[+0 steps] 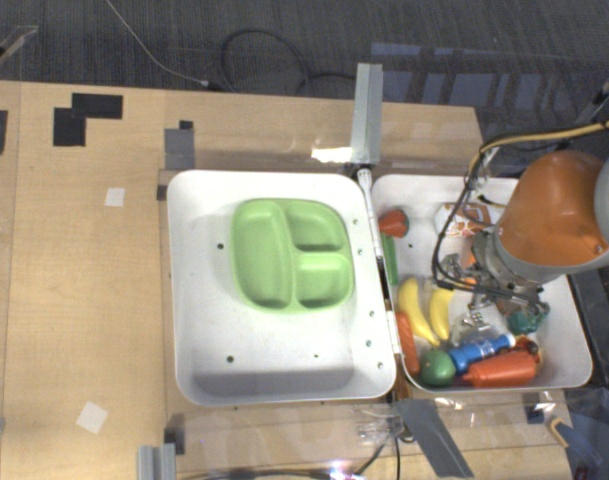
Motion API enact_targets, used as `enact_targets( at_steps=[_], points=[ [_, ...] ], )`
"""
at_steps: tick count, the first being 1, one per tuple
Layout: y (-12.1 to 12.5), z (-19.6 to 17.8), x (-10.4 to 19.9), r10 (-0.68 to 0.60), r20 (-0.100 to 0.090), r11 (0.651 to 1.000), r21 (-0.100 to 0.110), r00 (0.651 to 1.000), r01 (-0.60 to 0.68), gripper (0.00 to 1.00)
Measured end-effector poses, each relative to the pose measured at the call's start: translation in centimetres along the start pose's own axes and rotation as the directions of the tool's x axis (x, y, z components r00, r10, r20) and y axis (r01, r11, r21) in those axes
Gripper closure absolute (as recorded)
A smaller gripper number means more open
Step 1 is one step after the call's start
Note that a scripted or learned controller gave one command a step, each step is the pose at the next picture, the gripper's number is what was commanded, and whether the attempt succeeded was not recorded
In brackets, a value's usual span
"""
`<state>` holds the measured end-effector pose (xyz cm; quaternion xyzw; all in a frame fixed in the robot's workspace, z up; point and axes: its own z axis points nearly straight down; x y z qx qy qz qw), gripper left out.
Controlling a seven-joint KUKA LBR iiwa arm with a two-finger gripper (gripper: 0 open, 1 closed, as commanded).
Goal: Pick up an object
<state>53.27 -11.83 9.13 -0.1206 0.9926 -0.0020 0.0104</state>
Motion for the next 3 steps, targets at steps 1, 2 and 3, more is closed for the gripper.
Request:
enact_targets(
  at_steps=[1, 2, 3],
  points=[
    [-5.3, 0.6, -9.9, 0.132, -0.008, 0.991, -0.002, 0.991, -0.132, 0.0],
    [-8.1, 0.3, -3.5, -0.042, -0.009, 0.999, -0.002, 0.999, 0.042, 0.0],
    [-6.5, 0.2, -1.2, 0.036, -0.005, 0.999, 0.0, 0.999, -0.036, 0.0]
  ],
)
